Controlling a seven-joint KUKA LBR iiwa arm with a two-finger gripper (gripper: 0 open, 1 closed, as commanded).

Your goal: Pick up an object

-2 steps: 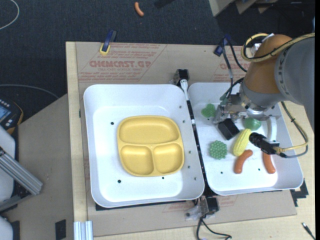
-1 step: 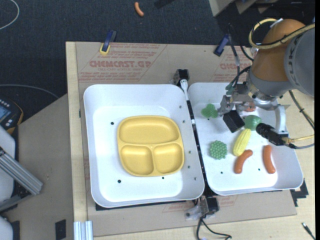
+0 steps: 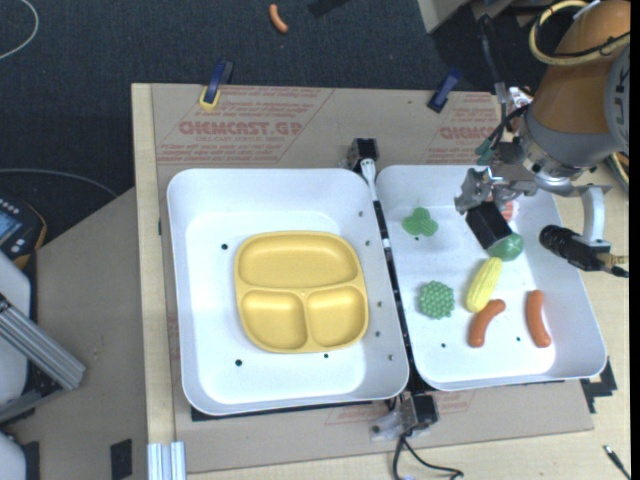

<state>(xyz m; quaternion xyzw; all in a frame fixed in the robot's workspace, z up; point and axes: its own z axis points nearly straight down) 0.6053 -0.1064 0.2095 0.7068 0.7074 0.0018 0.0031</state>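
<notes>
Nearest in right bin (image 3: 590,353): two sausages (image 3: 486,322), corn cob (image 3: 484,283), round green piece (image 3: 435,299). Farther: gripper (image 3: 490,223) low over green item (image 3: 508,247) beside corn. Finger state: cannot tell. Judged approach step, nothing lifted; next calls for closing squarely, then raising.
</notes>
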